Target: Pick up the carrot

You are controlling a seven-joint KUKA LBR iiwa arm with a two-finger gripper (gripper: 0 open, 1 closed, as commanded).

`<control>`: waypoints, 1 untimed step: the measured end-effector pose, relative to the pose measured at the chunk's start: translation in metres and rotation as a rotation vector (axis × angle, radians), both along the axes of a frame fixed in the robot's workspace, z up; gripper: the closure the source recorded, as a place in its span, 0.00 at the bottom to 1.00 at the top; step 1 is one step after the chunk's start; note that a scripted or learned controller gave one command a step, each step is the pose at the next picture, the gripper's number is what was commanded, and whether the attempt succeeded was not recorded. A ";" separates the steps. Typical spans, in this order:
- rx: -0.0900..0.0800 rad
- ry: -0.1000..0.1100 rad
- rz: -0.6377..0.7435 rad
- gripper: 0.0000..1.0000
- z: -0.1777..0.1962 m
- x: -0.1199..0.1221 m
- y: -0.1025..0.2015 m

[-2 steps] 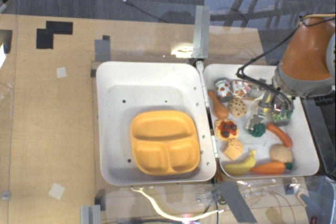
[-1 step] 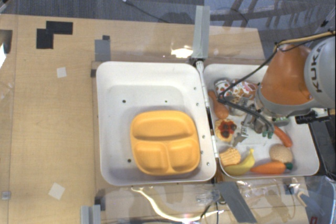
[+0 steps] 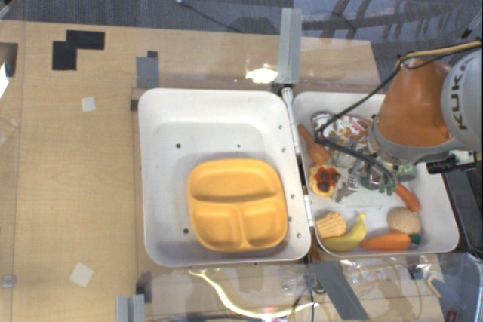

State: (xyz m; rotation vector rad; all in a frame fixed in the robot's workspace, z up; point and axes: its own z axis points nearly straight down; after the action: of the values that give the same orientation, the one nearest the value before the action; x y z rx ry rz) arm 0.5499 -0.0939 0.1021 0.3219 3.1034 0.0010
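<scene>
Carrot (image 3: 385,241) lying along the near wall of the right bin (image 3: 450,236), flanked by a banana (image 3: 349,235) and a round bun (image 3: 404,221); gripper (image 3: 355,183) lowered mid-bin beside a pizza slice (image 3: 325,180), well short of it; fingers' spread impossible to tell; cables crowding above; yellow divided tray (image 3: 236,202) in the left bin (image 3: 166,124).

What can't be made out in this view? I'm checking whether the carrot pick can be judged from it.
- Gripper: in the camera view, cables and the arm's own wrist clutter it; too small to judge.
- Carrot: plain at the right bin's front, its tip tucked by the bread roll.
- Packet at the bin's rear: partly covered by the orange band.
- Second orange piece: partly under the wrist; identity unclear.
</scene>
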 end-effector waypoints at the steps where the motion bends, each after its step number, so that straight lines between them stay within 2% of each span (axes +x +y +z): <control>1: -0.003 -0.017 -0.152 1.00 0.066 -0.006 0.070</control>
State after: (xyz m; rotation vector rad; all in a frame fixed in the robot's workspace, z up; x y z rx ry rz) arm 0.5437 -0.0242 0.1679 0.5528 3.0530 -0.0037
